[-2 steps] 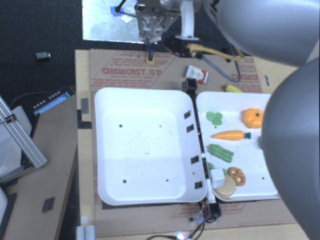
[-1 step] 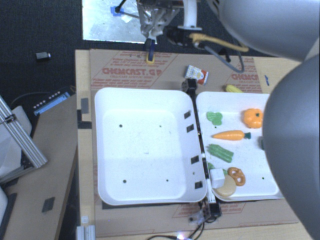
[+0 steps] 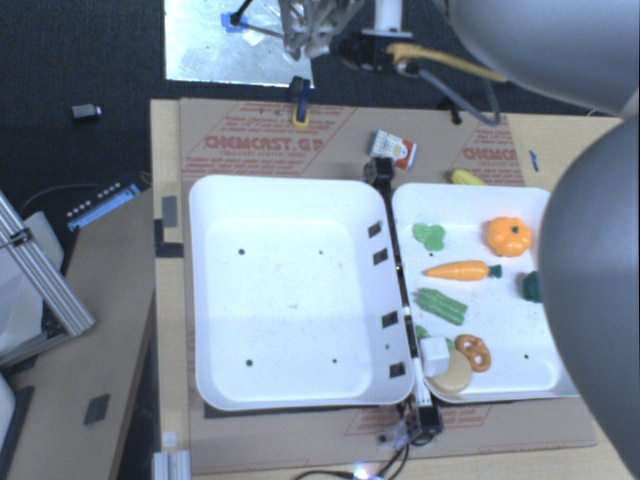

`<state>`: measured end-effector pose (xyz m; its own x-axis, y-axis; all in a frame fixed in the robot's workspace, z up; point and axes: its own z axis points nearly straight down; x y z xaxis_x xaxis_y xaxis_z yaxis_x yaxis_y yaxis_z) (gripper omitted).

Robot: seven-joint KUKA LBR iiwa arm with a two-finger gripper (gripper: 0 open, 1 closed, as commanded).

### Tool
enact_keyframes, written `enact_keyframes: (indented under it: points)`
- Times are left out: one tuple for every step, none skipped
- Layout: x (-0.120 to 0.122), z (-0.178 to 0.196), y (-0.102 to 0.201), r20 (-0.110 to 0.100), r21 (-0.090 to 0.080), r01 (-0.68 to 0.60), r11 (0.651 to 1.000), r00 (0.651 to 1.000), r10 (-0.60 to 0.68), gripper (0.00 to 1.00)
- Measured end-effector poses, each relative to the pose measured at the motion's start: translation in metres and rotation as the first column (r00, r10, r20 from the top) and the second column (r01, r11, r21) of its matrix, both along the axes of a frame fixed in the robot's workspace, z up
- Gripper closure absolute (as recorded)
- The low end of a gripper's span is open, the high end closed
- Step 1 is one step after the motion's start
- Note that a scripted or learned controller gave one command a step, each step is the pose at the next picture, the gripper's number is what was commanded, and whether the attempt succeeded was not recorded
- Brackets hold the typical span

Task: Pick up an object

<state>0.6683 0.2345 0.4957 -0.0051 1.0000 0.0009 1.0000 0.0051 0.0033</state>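
Observation:
The right bin (image 3: 520, 363) holds several toy foods: a green leafy piece (image 3: 430, 235), an orange pumpkin (image 3: 508, 236), a carrot (image 3: 460, 270), a green ridged pickle (image 3: 441, 305), a pretzel (image 3: 472, 352), a white cube (image 3: 434, 349) and a tan disc (image 3: 452, 376). A dark green piece (image 3: 530, 286) is half hidden by the arm. My gripper (image 3: 303, 40) hangs high beyond the far edge of the left bin (image 3: 290, 298), away from all of these. Nothing shows in it.
The thick grey arm (image 3: 600, 298) covers the right bin's right side. A yellow banana (image 3: 465, 178) lies just behind the right bin, and a small white-and-red packet (image 3: 393, 148) lies on the cardboard. A blue and yellow clamp (image 3: 299, 103) stands at the cardboard's far edge.

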Motion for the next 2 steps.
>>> enact_keyframes:
  points:
    - [0.0,0.001,0.0,-0.001,0.0,-0.001,1.0,1.0,0.001,1.0]
    - [0.0,0.014,0.0,0.0,0.0,-0.001,1.0,1.0,0.001,1.0]
